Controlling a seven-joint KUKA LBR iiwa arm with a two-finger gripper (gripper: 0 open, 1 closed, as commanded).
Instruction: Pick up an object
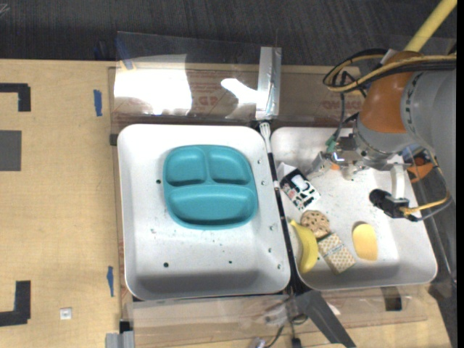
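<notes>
The hand (346, 164) is over the right bin (406, 259); its grip cannot be told.

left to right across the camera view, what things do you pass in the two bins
teal divided plate → banana → checkered cracker → yellow lemon-like piece
</notes>
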